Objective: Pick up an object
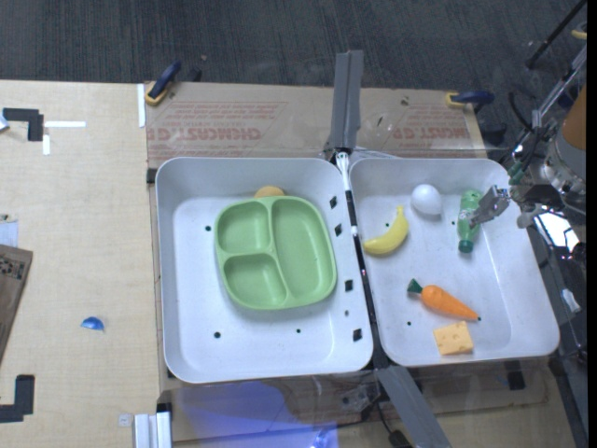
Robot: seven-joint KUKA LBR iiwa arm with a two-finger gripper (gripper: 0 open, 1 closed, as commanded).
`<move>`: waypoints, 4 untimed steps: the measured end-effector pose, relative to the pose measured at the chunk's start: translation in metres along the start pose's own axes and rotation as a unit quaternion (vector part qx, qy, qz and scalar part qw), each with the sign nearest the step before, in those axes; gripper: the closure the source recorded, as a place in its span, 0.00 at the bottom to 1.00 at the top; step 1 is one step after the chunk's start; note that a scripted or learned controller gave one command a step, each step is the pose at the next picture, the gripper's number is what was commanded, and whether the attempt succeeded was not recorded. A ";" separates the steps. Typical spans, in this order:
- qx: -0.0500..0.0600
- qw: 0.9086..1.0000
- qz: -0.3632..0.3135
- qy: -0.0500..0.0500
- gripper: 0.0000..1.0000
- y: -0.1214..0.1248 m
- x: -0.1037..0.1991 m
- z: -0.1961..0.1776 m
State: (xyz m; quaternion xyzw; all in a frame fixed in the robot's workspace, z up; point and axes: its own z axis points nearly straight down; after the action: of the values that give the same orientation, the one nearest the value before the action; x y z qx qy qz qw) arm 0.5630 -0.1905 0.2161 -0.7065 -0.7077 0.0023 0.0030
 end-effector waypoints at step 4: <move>-0.001 0.989 0.145 -0.001 0.00 0.051 0.048 0.021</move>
State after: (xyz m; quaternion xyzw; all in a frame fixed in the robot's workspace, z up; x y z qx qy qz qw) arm 0.6140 -0.1425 0.1948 -0.8019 -0.5974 0.0029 0.0016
